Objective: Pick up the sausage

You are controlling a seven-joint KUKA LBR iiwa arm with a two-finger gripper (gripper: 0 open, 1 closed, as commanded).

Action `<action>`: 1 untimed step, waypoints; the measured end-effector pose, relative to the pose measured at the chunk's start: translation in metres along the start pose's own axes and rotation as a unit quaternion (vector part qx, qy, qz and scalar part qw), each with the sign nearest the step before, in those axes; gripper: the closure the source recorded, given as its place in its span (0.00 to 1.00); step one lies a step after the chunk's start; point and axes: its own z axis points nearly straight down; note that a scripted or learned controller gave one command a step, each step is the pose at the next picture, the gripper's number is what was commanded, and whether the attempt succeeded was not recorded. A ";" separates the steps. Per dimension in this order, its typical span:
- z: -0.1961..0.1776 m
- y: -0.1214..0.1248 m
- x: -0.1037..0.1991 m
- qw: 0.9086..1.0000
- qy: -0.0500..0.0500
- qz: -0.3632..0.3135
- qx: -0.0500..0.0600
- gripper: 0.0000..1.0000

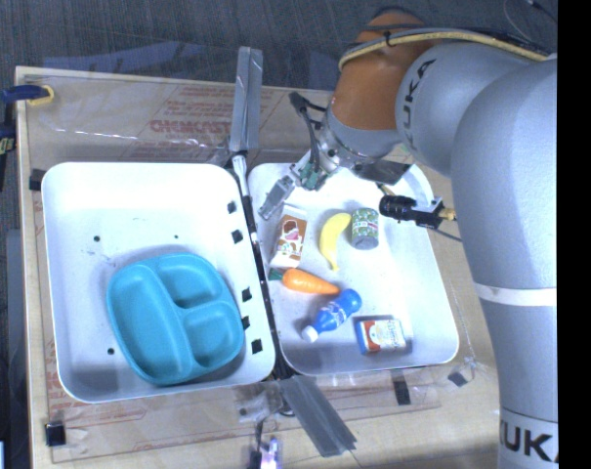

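lying just left of the banana (331,238) in the right bin (417,281), what looks like the sausage (291,241) is a small brown-and-white pack. the gripper (278,196) hangs up-left of the banana, just above the pack; open or closed, i cannot tell.

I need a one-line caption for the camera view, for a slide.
Grey KUKA arm's claw hovers over the right white bin holding toy food, above a small printed sausage box; left bin holds a blue divided tray.
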 end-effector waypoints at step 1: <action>0.074 -0.032 -0.015 0.999 0.001 0.055 0.001 0.00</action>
